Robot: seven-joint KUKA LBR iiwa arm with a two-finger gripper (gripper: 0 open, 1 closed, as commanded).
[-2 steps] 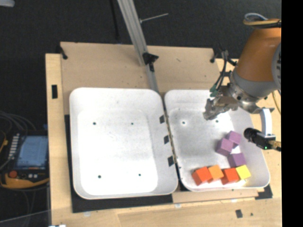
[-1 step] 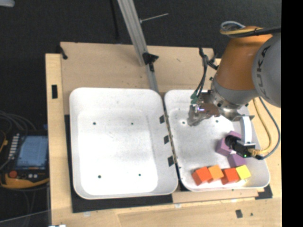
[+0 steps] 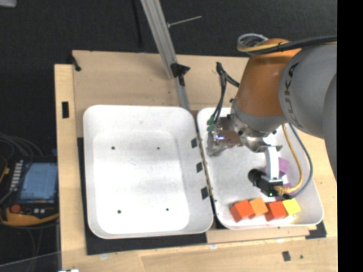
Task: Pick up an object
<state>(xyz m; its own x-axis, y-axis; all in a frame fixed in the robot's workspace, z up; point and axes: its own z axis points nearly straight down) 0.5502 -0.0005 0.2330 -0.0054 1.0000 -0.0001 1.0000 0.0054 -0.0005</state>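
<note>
Blocks lie in a row along the near wall of the right bin (image 3: 235,177), well apart from the claw (image 3: 218,141), below it and off to its right as we look down. We count four, set side by side and touching: a red-orange block (image 3: 243,210) nearest the claw, then an orange block (image 3: 258,205), a red block (image 3: 276,210), and a yellow block (image 3: 292,207) farthest from it. None of them is in contact with the claw.

The claw hangs over the upper left part of the same bin, close to the wall that this bin shares with the left bin (image 3: 142,169). That second bin lies just to the claw's left. We cannot tell how far the claw is open, since the wrist and the glare on the metal hide its tip, and we see nothing held in it.

To the claw's right, between it and the row of blocks, we make out a purple thing (image 3: 282,166), partly hidden, so its shape stays unclear to us. The arm (image 3: 266,89) rises above and to the right of the claw, its orange band directly over the wrist. Both bins rest on the table (image 3: 125,78).
</note>
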